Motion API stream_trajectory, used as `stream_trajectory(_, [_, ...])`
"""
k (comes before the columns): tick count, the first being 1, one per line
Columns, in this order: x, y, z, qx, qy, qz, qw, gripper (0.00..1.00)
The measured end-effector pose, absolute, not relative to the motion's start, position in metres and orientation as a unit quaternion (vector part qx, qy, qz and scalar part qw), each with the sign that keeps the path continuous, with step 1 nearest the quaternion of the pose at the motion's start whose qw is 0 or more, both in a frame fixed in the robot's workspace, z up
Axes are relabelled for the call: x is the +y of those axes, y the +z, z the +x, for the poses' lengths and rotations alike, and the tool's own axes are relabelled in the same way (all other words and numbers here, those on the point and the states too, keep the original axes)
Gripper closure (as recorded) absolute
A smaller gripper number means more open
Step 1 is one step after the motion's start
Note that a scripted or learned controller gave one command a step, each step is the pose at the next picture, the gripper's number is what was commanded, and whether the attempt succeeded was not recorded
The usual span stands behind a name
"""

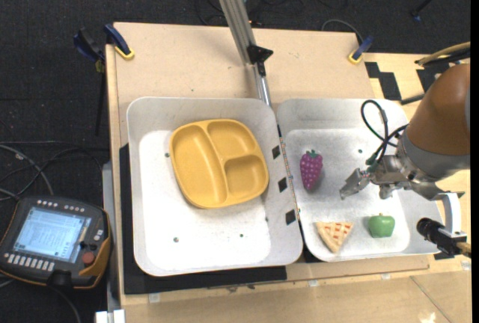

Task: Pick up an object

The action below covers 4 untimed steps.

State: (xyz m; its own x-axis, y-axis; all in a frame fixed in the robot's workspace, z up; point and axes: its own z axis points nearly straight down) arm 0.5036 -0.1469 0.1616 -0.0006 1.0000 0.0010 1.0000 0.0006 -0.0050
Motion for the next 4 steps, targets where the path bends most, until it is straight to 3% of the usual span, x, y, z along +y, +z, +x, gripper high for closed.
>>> stream_trajectory(1, [-0.141, 0.099, 0.498, -0.707, 0.0017, -0.707, 0.004, 0.0])
stream_trajectory(2, [-0.141, 0.096, 0.499, -0.707, -0.0003, -0.707, 0.0, 0.0])
stream_trajectory(3, [-0.141, 0.106, 0.5, -0.707, -0.0007, -0.707, -0.001, 1.0])
stream_trajectory(4, [-0.141, 0.169, 0.504, -0.708, -0.0016, -0.706, -0.003, 1.0])
